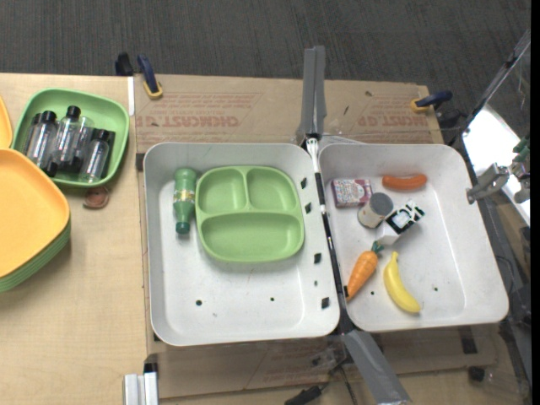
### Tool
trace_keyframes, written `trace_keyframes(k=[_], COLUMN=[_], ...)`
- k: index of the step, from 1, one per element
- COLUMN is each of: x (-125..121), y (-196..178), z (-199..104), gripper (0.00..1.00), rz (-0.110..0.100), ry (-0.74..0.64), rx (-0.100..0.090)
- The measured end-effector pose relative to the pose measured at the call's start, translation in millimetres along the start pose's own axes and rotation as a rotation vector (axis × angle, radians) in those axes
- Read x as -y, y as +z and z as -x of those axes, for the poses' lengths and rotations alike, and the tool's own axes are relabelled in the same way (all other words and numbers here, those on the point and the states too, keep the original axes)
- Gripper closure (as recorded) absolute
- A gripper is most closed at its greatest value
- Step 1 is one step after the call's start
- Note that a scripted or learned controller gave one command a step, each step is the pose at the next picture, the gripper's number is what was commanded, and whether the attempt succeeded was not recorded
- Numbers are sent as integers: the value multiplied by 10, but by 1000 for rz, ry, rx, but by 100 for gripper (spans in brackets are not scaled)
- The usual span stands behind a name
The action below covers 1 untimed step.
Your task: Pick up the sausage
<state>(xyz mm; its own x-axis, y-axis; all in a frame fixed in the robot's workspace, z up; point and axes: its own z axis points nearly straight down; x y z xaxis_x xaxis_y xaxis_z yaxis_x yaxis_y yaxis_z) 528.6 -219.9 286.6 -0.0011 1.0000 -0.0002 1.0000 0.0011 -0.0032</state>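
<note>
Two bins | sausage (404,180) at right bin (481,251) far edge, beside pink packet (350,191) | gripper state: cannot tell

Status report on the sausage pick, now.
Sausage lying at far side of right bin, untouched. Pink packet and can close beside it, not on top.

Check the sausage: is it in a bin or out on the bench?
In a bin. The sausage lies flat on the floor of the right bin, near its far wall, just right of the pink packet.
</note>
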Motion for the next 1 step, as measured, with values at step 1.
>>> trace_keyframes(k=[1], x=[222], y=[1810], z=[-72], gripper=[0], rz=[-3], ry=[1], rx=[-6])
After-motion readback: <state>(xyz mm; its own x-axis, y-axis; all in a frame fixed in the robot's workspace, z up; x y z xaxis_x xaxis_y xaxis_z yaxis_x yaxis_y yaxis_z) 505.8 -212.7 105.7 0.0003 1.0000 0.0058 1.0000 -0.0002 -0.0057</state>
